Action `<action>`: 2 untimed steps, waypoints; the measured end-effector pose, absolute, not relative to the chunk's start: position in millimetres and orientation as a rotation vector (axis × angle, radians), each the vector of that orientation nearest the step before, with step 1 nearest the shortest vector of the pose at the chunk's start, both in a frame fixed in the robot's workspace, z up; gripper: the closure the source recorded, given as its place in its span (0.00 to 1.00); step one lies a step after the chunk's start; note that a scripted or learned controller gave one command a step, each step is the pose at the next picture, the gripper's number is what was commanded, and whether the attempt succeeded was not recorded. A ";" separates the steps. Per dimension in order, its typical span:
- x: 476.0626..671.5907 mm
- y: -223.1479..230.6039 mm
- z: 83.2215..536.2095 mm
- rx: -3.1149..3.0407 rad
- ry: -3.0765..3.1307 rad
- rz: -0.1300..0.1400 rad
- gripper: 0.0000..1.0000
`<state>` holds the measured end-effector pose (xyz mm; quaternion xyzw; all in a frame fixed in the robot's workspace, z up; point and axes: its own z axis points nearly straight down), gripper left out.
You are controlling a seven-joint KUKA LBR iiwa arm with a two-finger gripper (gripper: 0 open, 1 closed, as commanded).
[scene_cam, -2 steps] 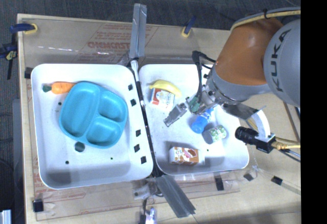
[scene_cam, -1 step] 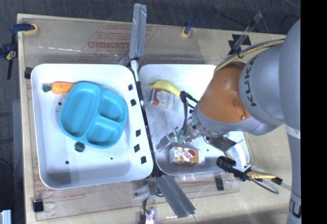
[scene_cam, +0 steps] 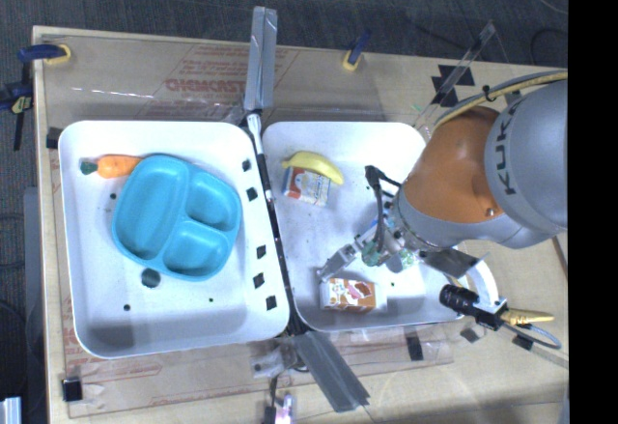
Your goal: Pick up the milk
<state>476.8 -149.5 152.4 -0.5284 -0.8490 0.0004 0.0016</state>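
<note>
A divided plate (scene_cam: 179, 214) lies in the left bin (scene_cam: 87, 316); two cartons (scene_cam: 351, 294) and a banana (scene_cam: 314, 164) in the right bin (scene_cam: 290, 306).

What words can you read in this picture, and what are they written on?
"KU": white letters on the grey arm; any further letters are cut off.
Red print on the bench behind the bins: too blurred to read.
Carton by the banana: print too small to read.
Carton near the claw: print too small to read.

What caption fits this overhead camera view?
Grey-and-orange arm lowers its tool over a milk carton in the right bin.
</note>
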 end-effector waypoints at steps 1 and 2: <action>478.8 -117.8 110.7 -1.242 -2.898 0.010 0.00; 479.1 -151.7 240.8 -1.089 -2.947 0.001 0.00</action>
